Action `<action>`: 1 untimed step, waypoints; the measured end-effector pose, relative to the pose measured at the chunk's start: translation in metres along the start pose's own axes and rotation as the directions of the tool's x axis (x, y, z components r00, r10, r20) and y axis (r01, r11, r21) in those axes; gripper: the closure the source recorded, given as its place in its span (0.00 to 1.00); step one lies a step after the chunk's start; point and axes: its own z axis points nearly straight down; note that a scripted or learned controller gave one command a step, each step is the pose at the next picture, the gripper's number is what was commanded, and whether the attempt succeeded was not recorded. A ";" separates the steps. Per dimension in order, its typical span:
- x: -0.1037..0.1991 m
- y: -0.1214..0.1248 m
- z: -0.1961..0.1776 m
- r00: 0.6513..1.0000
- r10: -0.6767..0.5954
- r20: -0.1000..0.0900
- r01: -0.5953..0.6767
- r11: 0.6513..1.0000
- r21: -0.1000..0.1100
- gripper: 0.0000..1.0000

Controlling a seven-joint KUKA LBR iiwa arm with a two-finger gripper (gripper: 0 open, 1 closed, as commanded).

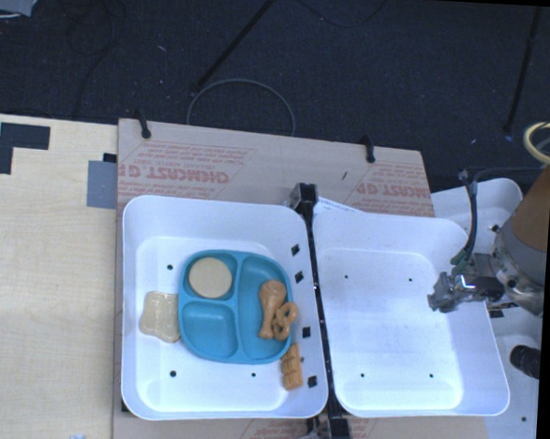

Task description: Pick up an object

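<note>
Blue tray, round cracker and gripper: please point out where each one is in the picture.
blue tray (pixel 212 336), camera view, floor of its lower-left compartment.
round cracker (pixel 209 277), camera view, middle of its top face.
gripper (pixel 437 300), camera view, midway between its fingertips.

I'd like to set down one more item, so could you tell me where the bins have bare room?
The right bin has bare floor from the divider across to the gripper at its right edge. The left bin is crowded: the blue tray, a beige piece and a tan piece leave only strips along its top and bottom walls.
</note>
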 end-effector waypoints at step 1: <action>0.045 0.011 0.000 1.000 -0.003 -0.002 0.003 1.000 0.004 1.00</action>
